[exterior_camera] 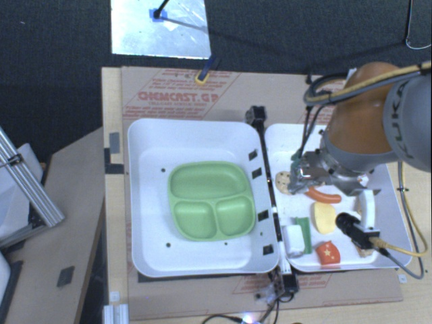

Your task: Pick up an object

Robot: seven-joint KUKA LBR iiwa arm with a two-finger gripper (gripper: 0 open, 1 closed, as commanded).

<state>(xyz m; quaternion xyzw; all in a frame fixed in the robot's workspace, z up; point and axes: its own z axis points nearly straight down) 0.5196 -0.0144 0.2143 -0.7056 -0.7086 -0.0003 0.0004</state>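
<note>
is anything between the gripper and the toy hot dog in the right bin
Nothing visible is. The gripper hangs over the right bin, and the hot dog lies just beside it toward the front, with bare bin floor between. The cookie sits on the gripper's other side, and the yellow piece lies beyond the hot dog.

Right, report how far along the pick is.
Nothing looks picked yet. The end effector sits low in the right bin, near the cookie and hot dog. The yellow piece and red piece lie untouched. Grasping and lifting remain.
</note>
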